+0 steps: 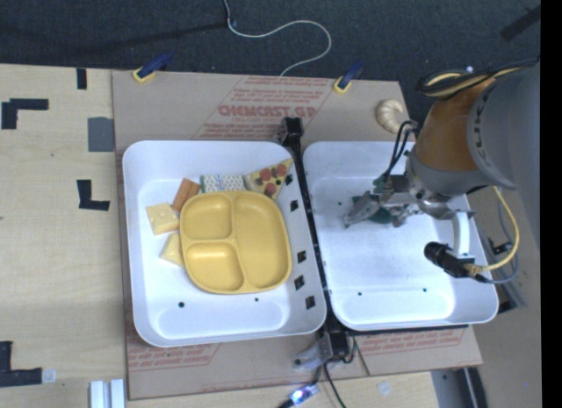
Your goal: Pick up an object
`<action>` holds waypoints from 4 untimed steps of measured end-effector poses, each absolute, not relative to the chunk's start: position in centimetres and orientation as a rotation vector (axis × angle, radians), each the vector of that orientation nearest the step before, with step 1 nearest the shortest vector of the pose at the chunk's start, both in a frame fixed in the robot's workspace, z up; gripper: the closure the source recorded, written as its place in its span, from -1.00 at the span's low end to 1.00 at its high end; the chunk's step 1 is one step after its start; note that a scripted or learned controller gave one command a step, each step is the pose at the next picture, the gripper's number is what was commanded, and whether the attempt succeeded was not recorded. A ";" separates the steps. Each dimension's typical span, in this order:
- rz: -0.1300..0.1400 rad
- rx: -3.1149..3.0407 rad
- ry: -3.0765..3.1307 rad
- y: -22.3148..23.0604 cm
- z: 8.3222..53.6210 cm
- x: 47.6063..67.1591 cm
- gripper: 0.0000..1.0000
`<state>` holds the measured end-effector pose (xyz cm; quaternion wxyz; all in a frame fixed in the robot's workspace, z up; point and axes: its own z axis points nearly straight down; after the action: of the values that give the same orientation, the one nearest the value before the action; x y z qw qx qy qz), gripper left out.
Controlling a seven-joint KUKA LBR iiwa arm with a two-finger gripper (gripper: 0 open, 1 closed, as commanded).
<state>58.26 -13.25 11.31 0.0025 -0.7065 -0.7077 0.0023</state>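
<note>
My gripper (pixel 363 211) is low over the right bin (pixel 395 310), in its upper middle part, and points left. A small dark green object (pixel 385 215) shows right at the gripper, partly hidden by it; I cannot tell whether it is held. In the left bin (pixel 211 332) a yellow divided plate (pixel 235 241) lies across the middle. Along the plate's upper and left sides lie a tan square piece (pixel 162 218), an orange-brown piece (pixel 185 193) and a colourful patterned piece (pixel 273 176).
The arm's grey body and orange band (pixel 448 134) cover the right bin's upper right corner. A black cable fitting (pixel 448 259) hangs over the bin's right side. A black divider (pixel 303 222) runs between the bins. Cardboard (pixel 246 103) lies under both.
</note>
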 end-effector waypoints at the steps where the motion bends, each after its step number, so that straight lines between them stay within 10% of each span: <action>1: 0.004 -2.218 -2.223 -13.1 8.3 58.2 -1.00; 2: 0.002 -2.219 -2.225 -13.1 9.5 58.3 1.00; 4: -0.001 -2.221 -2.224 -14.9 19.8 59.3 1.00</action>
<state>59.31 -14.91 19.83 -0.0007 -0.7067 -0.7075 -0.0005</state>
